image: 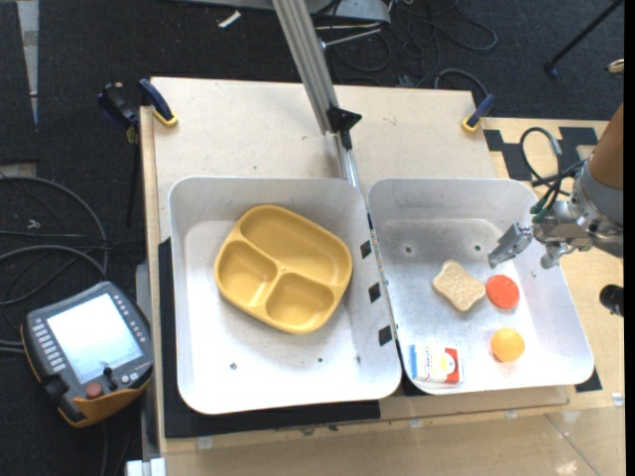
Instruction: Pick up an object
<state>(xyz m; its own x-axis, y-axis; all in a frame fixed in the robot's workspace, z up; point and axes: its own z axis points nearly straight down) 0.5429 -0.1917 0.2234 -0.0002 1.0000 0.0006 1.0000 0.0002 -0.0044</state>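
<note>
Grey gripper [530, 247] poised over the upper right of the right bin [437, 206], fingers spread apart, grasping nothing. Judged an approach step: nothing picked yet. Nearest candidates just below: slice of toast [458, 287] touching or nearly touching a red round piece [503, 292] on its right. Next move likely calls for shifting down-left in the view, centring over one item, descending, then clamping. Risk of nudging the neighbour when going between toast and red piece.

Counted in the right bin: one toast, one red round piece, one orange ball [507, 344], one small white carton [436, 364] at the near edge. Counted in the left bin [198, 216]: one yellow divided plate [284, 268], three compartments.
</note>
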